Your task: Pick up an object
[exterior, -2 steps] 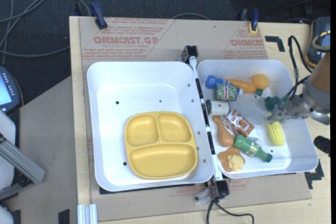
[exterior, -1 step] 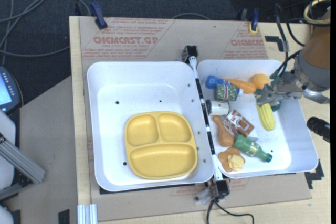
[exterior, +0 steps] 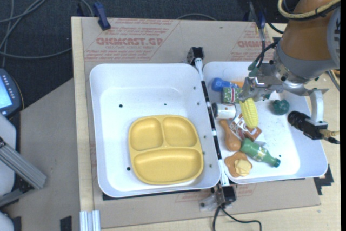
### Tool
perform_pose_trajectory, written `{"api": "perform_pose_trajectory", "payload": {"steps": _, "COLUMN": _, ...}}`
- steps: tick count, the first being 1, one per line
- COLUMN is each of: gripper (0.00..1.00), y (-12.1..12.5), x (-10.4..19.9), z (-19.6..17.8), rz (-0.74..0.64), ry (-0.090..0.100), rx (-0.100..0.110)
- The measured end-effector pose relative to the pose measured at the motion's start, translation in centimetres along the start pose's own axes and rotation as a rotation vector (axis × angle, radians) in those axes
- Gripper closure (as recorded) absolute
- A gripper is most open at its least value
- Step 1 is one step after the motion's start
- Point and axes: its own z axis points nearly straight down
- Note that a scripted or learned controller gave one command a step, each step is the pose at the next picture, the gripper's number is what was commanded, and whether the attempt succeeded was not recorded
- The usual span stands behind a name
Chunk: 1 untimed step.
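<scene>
Two white bins sit side by side on the bench. The left bin (exterior: 108,94) holds one thing, a yellow divided plate (exterior: 165,149) with three compartments, lying flat toward the near side. The right bin (exterior: 308,162) holds a cluster of small toy foods packed along its left side (eight or so, though some overlap): one blue piece (exterior: 218,84) at the far end, one green-labelled can (exterior: 231,95), one small white cup (exterior: 225,111), one ear of corn (exterior: 249,111), one red-and-white wrapped item (exterior: 239,128), one brown drumstick (exterior: 231,139), one green bottle (exterior: 258,151) lying on its side, and one tan pastry (exterior: 238,164) nearest the front; a dark teal ball (exterior: 280,106) lies apart to the right. The arm (exterior: 311,24) reaches in from the right, wrist bent downward, with the gripper (exterior: 253,90) low over the far end of the corn, just beside the can. Whether its jaws are open or closed on anything, I cannot tell.
</scene>
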Motion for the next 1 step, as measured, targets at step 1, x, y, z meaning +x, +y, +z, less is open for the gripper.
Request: {"api": "perform_pose_trajectory", "payload": {"steps": 1, "gripper": 1.0, "y": -2.78, "x": 4.82, "z": 2.6, "rz": 0.004, "ry": 0.004, "rx": 0.012}}
